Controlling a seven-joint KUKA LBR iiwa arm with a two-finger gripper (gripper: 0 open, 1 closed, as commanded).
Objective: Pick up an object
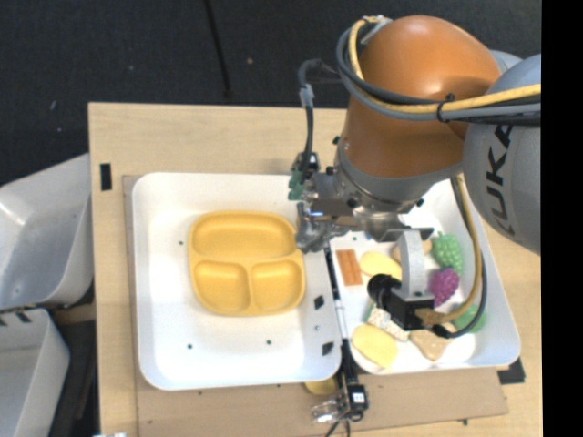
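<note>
My gripper (311, 226) hangs under the big orange wrist, over the rim between the two bins, close to the right edge of a yellow divided plate (246, 262). The wrist hides much of the right bin (496, 335). In that bin lie several toy foods: an orange rectangular piece (348, 267), a pale yellow round piece (378, 264), green grapes (448, 248), purple grapes (444, 286), a yellow slice (375, 346) and a tan cracker (428, 343). I see nothing held by the gripper.
The yellow plate lies alone in the left bin (164, 335), with bare white floor around it. A green curved piece (471, 315) lies by the right bin's right wall. A small yellow thing (319, 387) sits on the bench below the bins.
</note>
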